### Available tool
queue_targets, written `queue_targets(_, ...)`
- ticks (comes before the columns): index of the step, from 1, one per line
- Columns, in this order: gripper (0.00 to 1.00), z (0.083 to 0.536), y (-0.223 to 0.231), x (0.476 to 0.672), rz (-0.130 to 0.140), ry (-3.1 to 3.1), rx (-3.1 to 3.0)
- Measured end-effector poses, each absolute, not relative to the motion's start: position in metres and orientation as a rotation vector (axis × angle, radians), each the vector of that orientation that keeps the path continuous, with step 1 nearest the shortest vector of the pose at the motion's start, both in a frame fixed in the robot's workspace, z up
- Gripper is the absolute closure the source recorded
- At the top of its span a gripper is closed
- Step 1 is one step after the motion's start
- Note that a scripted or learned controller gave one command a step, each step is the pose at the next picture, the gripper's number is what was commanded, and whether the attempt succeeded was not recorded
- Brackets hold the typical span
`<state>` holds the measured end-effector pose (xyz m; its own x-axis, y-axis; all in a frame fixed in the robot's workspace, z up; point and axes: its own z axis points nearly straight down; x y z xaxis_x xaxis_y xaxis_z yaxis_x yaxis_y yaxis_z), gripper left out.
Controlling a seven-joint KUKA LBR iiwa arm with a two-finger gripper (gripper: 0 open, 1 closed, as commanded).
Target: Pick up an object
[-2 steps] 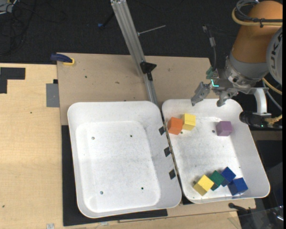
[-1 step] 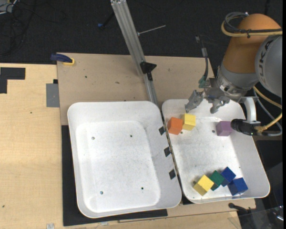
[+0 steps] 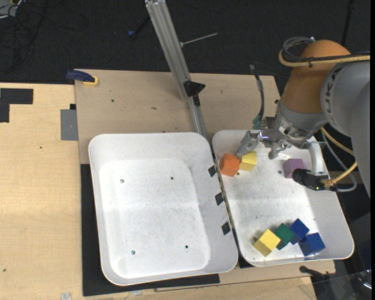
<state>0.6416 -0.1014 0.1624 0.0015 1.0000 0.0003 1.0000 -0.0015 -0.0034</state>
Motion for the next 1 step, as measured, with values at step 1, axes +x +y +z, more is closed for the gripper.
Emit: queue_targets(1,0.0,0.1199,-0.1029,0.6526,-0.006,-2.218,-2.223)
